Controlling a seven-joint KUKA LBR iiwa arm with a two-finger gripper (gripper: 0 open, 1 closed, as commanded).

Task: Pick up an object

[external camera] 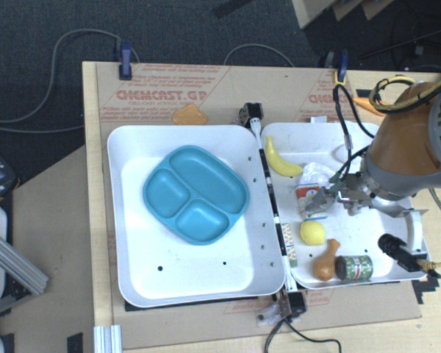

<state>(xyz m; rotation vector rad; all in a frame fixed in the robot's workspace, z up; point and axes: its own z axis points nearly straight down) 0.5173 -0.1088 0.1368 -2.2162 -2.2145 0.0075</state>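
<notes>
Camera view: your claw (325, 197) hangs low in the right white bin (375, 271), over a small red-and-white packet (307, 192); grip state can't be told. Yellow plastic lemon (313, 232) sits just nearer, yellow banana (281, 163) farther.

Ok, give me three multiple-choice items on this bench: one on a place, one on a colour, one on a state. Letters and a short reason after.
1. Where does the divided plate lie?
A. In the left bin
B. In the right bin
C. On the bare bench

2. What colour is the plate?
A. Red
B. Blue
C. Green

3. How does the can rest?
A. Upright on the plate
B. Stacked on the banana
C. On its side in the right bin

Answers: 1 A, the plate sits inside the left bin's walls. 2 B, its surface is plainly blue. 3 C, its green-labelled side faces up near the bin's front edge, beside the brown drumstick-shaped toy; the claw hangs farther back.
</notes>
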